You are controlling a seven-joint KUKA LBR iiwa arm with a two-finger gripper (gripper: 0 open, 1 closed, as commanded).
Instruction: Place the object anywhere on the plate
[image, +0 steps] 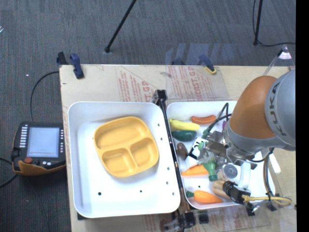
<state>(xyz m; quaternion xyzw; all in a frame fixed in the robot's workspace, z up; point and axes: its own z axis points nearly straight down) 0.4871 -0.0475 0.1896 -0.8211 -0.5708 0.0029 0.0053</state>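
Arm bent low over the right bin of toy food, plate waiting in the left bin.

Nearest, two carrots lie in the right bin; just above them the gripper reaches down among the food, and whether it is spread or pinching anything I cannot tell. The grey arm with its orange band arches in from the right. The yellow plate, three-sectioned, sits in the left bin. Farther in the right bin lie a banana and a sausage. Left of the table, a pendant rests on grey carpet.
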